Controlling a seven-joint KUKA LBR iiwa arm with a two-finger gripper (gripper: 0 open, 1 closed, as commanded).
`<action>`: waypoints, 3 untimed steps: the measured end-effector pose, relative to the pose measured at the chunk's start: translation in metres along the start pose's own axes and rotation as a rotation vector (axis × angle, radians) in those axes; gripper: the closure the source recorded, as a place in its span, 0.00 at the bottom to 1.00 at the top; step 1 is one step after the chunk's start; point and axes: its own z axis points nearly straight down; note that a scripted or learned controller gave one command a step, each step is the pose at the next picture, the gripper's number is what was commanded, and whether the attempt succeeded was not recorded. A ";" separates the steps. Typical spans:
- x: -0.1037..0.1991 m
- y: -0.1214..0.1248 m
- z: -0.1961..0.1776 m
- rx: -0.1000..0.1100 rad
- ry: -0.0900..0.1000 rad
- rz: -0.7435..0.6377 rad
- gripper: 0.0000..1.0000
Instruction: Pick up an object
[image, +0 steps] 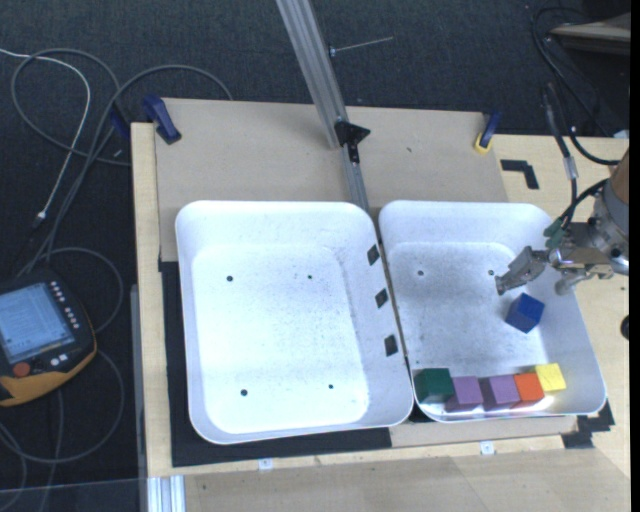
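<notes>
The blue cube (524, 312) is the likeliest target, since it lies alone on the floor of the right bin (440, 250), toward that bin's 3 o'clock side, apart from everything else. The gripper (545, 276) hangs just above and beyond it, coming in from the right edge of the view, with its two fingers spread wide and nothing between them. One fingertip (508, 283) points out toward 9 o'clock, the other sits nearer the wrist, and the cube shows below the gap between them.

From the gripper, the cube lies at about 7 o'clock, close by but not touching. It looks turned somewhat, so that a corner rather than a flat face points toward the bottom of the view; being a cube, it has no long axis to favour. The move probably turns on this small offset: the fingers would need to shift toward 7 o'clock and drop so that they straddle two opposite faces. How high the fingertips stand over the bin floor cannot be read from this slanted view.

A row of other blocks rests against the bin's 6 o'clock wall: green block (433, 384), two purple blocks (482, 391), orange block (529, 386) and yellow block (551, 377), all touching or nearly so. They are farther from the gripper and crowded. The left bin (200, 230) sits at 9 o'clock.
</notes>
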 end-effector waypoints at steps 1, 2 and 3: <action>-0.060 0.036 0.025 -0.001 -0.005 0.004 0.00; -0.080 0.023 0.165 0.010 0.003 0.002 0.00; -0.060 0.102 0.181 -0.005 -0.001 -0.005 0.00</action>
